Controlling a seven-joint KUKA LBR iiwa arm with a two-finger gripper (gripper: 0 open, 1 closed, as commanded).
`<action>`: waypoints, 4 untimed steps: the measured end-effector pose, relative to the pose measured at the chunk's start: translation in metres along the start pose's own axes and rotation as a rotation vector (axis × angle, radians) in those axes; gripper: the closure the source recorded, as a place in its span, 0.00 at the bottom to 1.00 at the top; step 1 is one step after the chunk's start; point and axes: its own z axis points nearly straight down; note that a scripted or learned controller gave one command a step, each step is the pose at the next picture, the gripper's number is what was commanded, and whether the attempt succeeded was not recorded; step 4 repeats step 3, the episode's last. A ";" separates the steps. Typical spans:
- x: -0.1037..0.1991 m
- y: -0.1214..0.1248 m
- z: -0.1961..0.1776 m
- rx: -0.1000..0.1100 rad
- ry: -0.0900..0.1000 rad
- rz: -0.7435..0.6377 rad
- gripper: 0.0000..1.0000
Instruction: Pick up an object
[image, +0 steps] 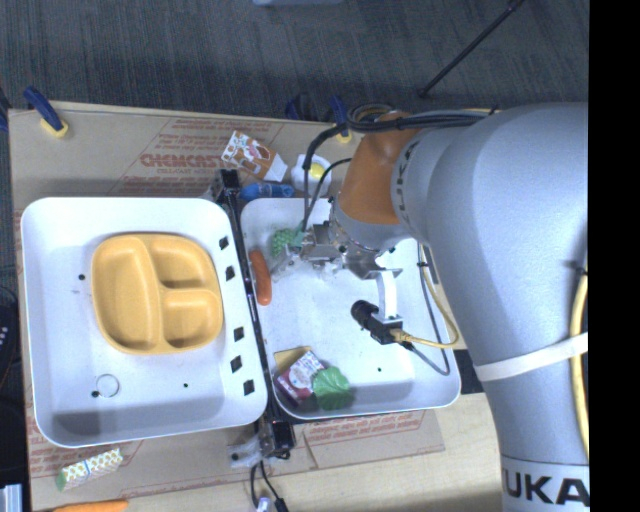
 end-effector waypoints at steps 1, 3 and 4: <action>0.006 0.044 -0.001 -0.001 0.000 0.270 0.00; 0.054 0.017 -0.101 -0.002 0.002 0.240 1.00; 0.054 0.017 -0.101 -0.002 0.002 0.240 1.00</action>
